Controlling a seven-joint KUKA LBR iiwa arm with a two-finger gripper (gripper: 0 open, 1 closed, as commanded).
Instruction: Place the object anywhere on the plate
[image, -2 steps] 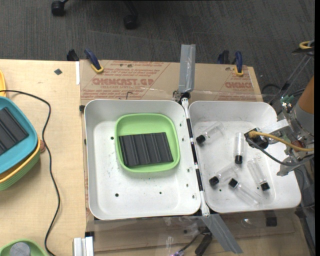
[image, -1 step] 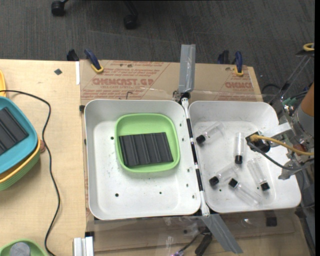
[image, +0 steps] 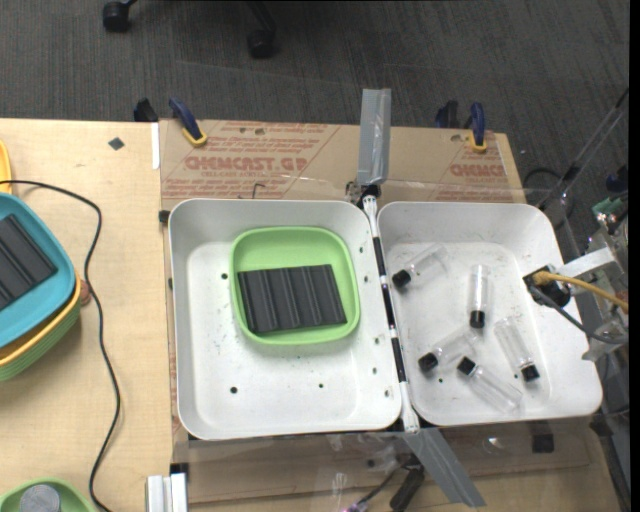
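Five clear vials with black caps lie in the right bin (image: 540, 225). The middle vial (image: 478, 296) lies with its long axis near vertical in view, cap toward the bottom. The green plate (image: 345, 250), holding a dark ribbed insert (image: 292, 298), sits in the left bin (image: 190, 300) on the desk (image: 80, 400). Whether the end effector is released or clenched I cannot tell

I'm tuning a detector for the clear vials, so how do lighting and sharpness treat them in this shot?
Camera view: lighting is even and soft, shadows faint. The clear vials nearly vanish against the right bin; their black caps stand out. The green plate is crisp and high-contrast. No strong glare or notable blur.
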